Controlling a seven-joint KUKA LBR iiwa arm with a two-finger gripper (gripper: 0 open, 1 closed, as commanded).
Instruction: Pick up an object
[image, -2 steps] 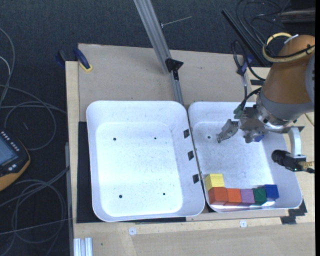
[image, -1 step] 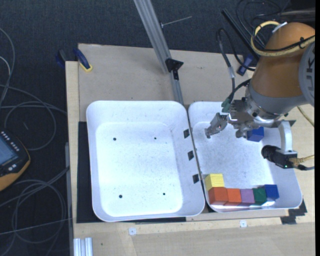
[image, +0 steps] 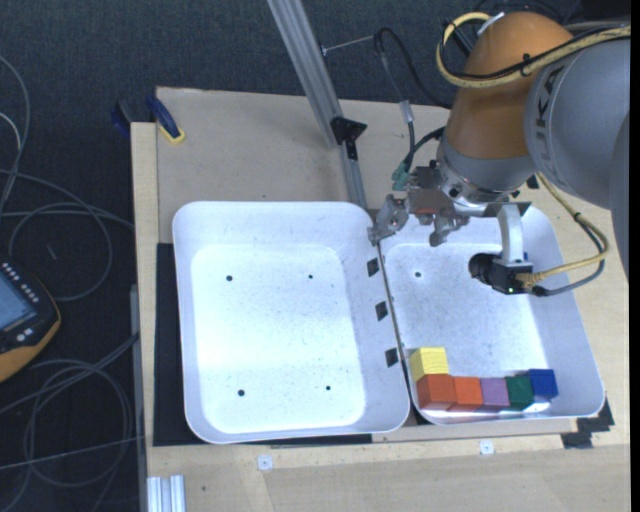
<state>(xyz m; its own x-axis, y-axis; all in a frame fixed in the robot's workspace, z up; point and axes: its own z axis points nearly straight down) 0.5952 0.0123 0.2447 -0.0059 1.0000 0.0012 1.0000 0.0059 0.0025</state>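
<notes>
While the gripper (image: 412, 228) hangs over the far left corner of the right bin (image: 572, 330), just beside the wall it shares with the left bin (image: 190, 300), its two fingers stand apart with nothing between them. Well away from it, along the near wall of the right bin, small blocks sit touching in a row: an orange block (image: 434, 390) with a yellow block (image: 432, 361) just behind it, then a second orange block (image: 466, 390), a purple block (image: 495, 391), a green block (image: 519, 389) and a blue block (image: 542, 382)
</notes>
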